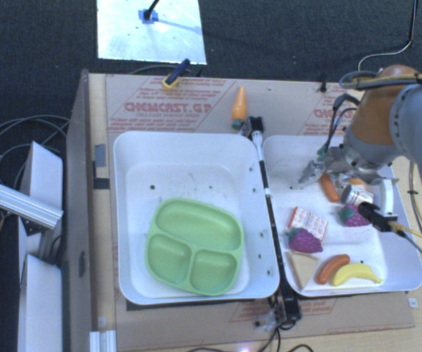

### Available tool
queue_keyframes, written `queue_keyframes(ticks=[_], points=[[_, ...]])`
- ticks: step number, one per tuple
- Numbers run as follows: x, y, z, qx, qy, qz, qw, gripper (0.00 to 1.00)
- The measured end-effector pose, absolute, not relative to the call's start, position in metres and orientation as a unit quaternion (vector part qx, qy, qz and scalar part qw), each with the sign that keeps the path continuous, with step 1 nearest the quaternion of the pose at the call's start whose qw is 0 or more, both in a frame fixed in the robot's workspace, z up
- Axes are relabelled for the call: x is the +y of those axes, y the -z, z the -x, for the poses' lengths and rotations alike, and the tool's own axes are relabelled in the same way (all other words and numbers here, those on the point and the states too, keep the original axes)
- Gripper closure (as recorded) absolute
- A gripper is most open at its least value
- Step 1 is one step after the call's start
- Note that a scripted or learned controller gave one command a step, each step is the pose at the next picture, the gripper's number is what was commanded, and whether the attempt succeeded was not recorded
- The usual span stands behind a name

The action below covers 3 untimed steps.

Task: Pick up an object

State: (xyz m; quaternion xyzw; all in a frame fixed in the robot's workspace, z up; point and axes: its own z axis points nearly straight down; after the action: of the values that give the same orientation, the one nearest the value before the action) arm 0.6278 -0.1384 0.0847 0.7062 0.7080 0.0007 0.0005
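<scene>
We see the gripper (315, 171) low in the right bin (405, 266), near its far wall, fingers slightly parted and gripping nothing. Just beside it lies a small orange sausage-shaped toy (330, 188), which an arm part partly covers. Nearer the camera lie a pink wafer block (308, 221), purple grapes (305, 240), a tan wedge (302, 268), another orange sausage (332, 268) and a yellow banana (356, 273). A purple berry (352, 217) sits under the wrist. Across the divider, the left bin (134, 196) holds a green compartment tray (195, 246).

Even, fairly bright overhead light with soft shadows, mild glare on the white bins (123, 196), slightly soft focus
</scene>
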Motion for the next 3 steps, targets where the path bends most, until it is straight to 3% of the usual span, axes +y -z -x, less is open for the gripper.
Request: queue_keyframes(ticks=[1,2,3], points=[[-0.139,-0.096,-0.629,0.709,-0.0018,-0.706,0.002,1.0],[-0.091,-0.084,-0.665,0.707,0.006,-0.708,-0.007,1.0],[-0.087,-0.089,-0.665,0.708,0.0051,-0.707,-0.005,1.0]])
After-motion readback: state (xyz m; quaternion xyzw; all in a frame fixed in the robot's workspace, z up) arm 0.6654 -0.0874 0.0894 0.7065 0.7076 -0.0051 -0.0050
